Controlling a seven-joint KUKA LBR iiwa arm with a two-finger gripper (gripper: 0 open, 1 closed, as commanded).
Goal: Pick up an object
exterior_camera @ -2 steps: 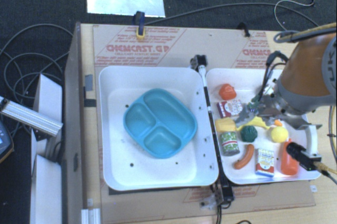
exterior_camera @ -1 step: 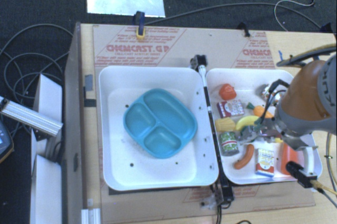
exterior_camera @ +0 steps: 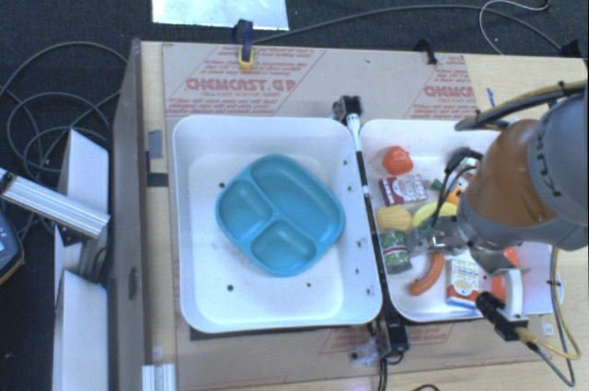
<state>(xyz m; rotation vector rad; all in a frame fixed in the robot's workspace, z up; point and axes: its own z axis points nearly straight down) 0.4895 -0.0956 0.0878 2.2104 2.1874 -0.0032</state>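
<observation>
- Crowding the right-hand shallow white bin (exterior_camera: 373, 150), small items sit within the arm's reach: orange sausage (exterior_camera: 424, 273) at six o'clock, red ball (exterior_camera: 398, 160) at twelve.
- Grey gripper (exterior_camera: 440, 235) hovers above them; whether it grips anything, I cannot tell.

A divided plate (exterior_camera: 279, 213) lies in the left bin (exterior_camera: 198, 293) — well left of the arm (exterior_camera: 525, 178), which is above the toy food (exterior_camera: 405, 189) in the right bin (exterior_camera: 433, 130).

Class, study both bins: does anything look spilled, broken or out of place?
Nothing stands out. The blue divided plate lies flat, though turned at an angle, in the left bin. The toy foods sit jumbled inside the right bin, none spilled over its rim.
</observation>
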